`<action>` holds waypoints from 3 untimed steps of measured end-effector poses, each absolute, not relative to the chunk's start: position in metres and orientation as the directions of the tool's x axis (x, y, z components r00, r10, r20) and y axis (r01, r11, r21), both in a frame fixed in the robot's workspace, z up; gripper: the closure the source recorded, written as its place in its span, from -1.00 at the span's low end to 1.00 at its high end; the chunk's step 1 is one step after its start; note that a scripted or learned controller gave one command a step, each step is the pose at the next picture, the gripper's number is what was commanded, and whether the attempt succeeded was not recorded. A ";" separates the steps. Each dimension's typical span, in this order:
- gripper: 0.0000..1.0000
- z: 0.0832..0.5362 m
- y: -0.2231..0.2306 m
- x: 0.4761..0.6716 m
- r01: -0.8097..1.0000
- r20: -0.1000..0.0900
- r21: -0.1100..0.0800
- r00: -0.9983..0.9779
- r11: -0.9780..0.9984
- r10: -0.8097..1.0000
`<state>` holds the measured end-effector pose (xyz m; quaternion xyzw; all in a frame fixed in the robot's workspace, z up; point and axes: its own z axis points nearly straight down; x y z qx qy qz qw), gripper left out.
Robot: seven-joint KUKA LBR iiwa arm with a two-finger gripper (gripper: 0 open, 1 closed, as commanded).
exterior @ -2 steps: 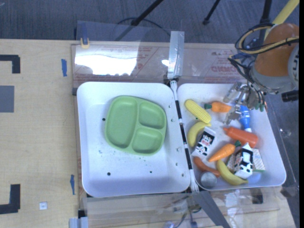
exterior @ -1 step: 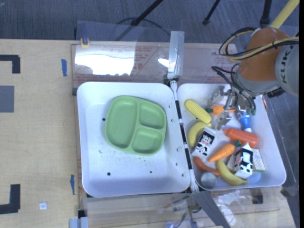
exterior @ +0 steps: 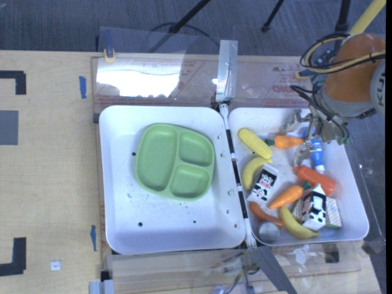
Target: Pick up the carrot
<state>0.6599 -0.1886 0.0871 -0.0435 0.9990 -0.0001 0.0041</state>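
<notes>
Two shallow white bins sit side by side on a pale wooden bench (exterior: 43, 182). Left bin (exterior: 122, 219) holds a green divided plate (exterior: 174, 161) with three compartments, lying toward the bin's far right corner.

Right bin (exterior: 352, 195) is crowded. A corn cob (exterior: 254, 143) lies near the far left corner, with a yellow banana (exterior: 250, 171) just below it along the left wall. A black-and-white carton (exterior: 264, 184) rests beside that banana. The carrot (exterior: 286, 196) lies near the middle of the bin, its long axis slanted, the thick end up toward the far right and the narrow tip down toward the near left. A second small carrot (exterior: 288, 142) sits near the far wall, lying roughly level. A red-orange pepper-like piece (exterior: 317, 179) lies right of the centre, a blue and white bottle (exterior: 316, 155) just above it. Along the near edge are a red chili (exterior: 264, 214), a grey round object (exterior: 268, 230), another banana (exterior: 295, 224) and a cow-patterned carton (exterior: 316, 212).

The gripper (exterior: 309, 141) hangs over the far right part of this bin, beside the small carrot and apart from the middle carrot; whether its fingers are spread or closed cannot be told.

Clear plastic sheeting (exterior: 153, 75) lines the far side of the bench, and dark carpet (exterior: 122, 5) with tripod legs (exterior: 202, 5) lies beyond.
</notes>
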 end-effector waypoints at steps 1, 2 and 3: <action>-1.00 0.164 -0.161 0.669 -0.254 -0.010 -0.002 -0.967 0.967 -0.254; -1.00 0.125 -0.159 0.669 -0.430 -0.005 0.000 -0.903 0.903 -0.430; -1.00 0.125 -0.160 0.669 -0.430 -0.006 -0.001 -0.903 0.903 -0.430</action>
